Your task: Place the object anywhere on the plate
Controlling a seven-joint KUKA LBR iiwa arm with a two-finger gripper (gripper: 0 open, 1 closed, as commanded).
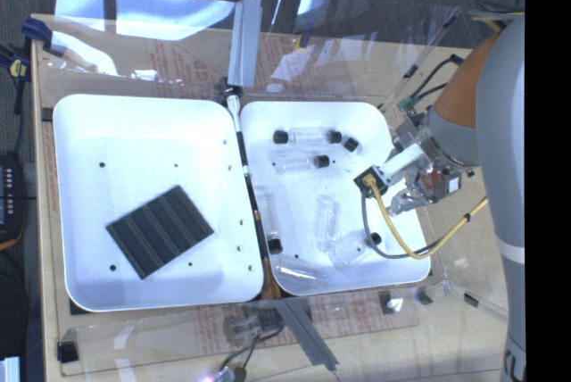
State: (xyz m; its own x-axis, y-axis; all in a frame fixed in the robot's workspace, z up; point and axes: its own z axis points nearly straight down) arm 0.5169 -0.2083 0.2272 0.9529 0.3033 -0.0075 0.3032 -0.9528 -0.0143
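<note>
A dark ribbed rectangular plate [161,230] lies tilted in the left bin [80,130], toward its front. Several clear plastic vials with black caps lie scattered in the right bin [375,117]: one long vial [308,137] at the back, a shorter one [299,162] just in front of it, another [327,224] near the middle, and one [294,269] at the front left corner. My gripper [417,193] hangs over the right bin's right rim, apart from the vials. Nothing shows between its fingers.
A loose black cap [350,144] lies near the long vial, and another [375,239] lies near the front right. A metal rail [243,41] stands behind the seam between the bins. The grey arm [500,130] comes in from the right.
</note>
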